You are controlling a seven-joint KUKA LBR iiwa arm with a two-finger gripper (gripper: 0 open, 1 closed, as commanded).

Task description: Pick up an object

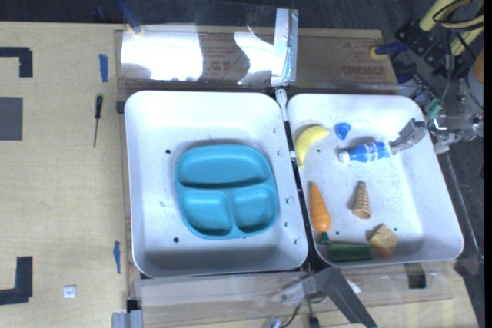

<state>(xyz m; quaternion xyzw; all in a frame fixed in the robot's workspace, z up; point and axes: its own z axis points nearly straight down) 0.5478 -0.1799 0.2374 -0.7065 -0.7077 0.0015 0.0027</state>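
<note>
Now the gripper [409, 133] hangs over the right bin's [430, 234] far right edge; whether it's open or closed, can't tell. Just left of it lies a bottle [367, 153], with a blue cap [342, 130] and a lemon [310, 140] further left. Nearer the camera: cone [360, 200], carrot [319, 207], cucumber [347, 250], tan block [383, 239]. Far left, a blue tray [226, 190] sits in the left bin [146, 165].

Blue tray [225, 190], toys, two bins [146, 119]

Wooden bench [54, 188] bears two white bins [146, 165] (side by side).
</note>
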